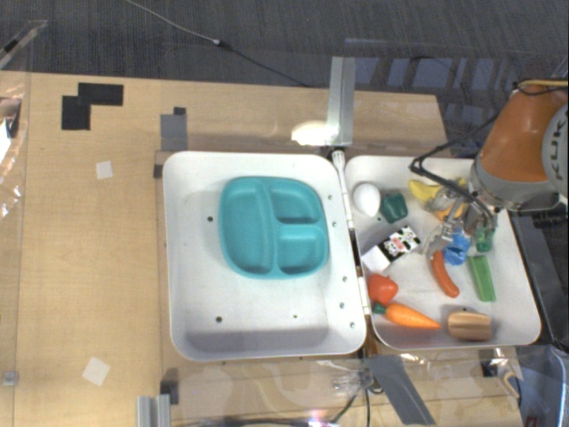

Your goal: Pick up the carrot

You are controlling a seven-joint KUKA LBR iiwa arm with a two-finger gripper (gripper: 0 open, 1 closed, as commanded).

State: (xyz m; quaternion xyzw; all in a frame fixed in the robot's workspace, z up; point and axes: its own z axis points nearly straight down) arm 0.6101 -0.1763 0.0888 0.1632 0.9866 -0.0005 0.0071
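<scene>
The carrot lies at the right bin's near edge; the gripper hovers farther back, grip state unclear; no legible writing

Grey arm with orange band: cut off at the 3 o'clock edge. Tool: finger state indistinct. Yellow plastic item: partly hidden at the tool's 10 o'clock. Small blue object: shape unclear.

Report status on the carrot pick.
Gripper over right bin, carrying nothing. Carrot lies untouched at front. Red pepper touches it.
</scene>
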